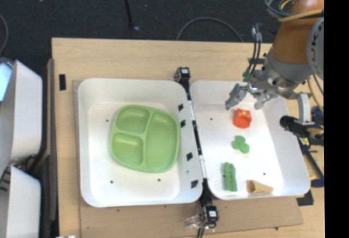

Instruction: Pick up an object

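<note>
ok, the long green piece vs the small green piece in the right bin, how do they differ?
The long green block is an elongated bar; the small green piece is a rounded, lobed blob. The block sits nearer the bin's front edge, beside the divider; the small piece lies mid-bin, just below the orange-red object. Both are green, lie loose in the right bin, and are untouched.

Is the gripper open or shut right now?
Open: the gripper has its fingers spread apart above the red block, holding nothing.
</note>
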